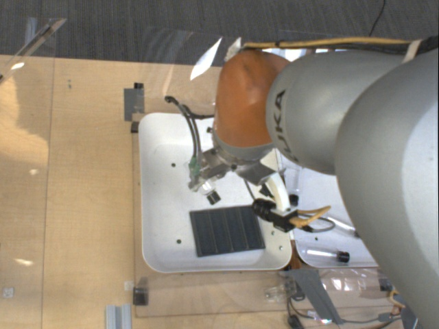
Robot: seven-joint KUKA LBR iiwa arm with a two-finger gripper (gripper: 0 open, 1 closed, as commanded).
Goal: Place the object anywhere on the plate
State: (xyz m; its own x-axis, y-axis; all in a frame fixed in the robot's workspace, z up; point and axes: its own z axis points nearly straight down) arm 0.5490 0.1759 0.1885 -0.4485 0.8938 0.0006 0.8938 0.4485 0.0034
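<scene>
arm low over left bin | jaws: state cannot be told | dark ridged plate at bin's near side | object unidentifiable | advice: centre above plate before release

The robot arm is big, round and grey, and its smooth skin is a little shiny. Above the wrist it has a fat orange band, and dark letters run down the grey part right beside it. Thin black cables loop near the small metal end, and one yellow cable pokes out lower down.
</scene>
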